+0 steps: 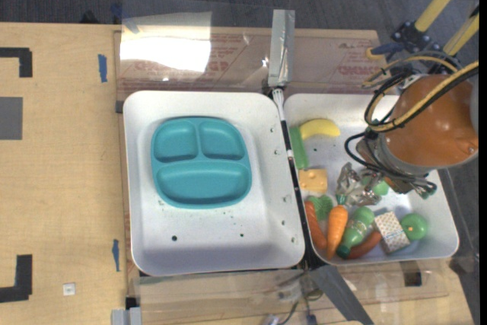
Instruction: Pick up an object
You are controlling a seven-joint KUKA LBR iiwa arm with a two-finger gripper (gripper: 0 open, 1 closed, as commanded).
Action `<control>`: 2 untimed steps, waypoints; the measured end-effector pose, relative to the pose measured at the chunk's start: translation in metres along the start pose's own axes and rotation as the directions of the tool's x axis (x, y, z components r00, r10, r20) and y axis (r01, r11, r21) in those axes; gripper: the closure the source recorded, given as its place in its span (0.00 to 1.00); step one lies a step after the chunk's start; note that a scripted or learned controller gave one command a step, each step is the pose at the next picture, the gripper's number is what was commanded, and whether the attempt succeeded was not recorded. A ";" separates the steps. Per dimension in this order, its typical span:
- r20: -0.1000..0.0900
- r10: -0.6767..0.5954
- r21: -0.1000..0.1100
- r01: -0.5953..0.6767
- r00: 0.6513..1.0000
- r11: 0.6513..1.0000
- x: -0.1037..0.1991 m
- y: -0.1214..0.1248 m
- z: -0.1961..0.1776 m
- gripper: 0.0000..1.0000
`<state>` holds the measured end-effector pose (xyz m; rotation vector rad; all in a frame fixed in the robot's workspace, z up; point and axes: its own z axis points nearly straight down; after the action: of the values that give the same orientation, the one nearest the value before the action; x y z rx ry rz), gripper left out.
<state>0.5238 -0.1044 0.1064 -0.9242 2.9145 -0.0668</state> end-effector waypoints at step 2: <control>0.005 0.134 0.007 -0.134 0.991 0.991 0.010 0.001 -0.002 0.00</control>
<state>0.5152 -0.1090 0.1079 -0.7240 2.9604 -0.0670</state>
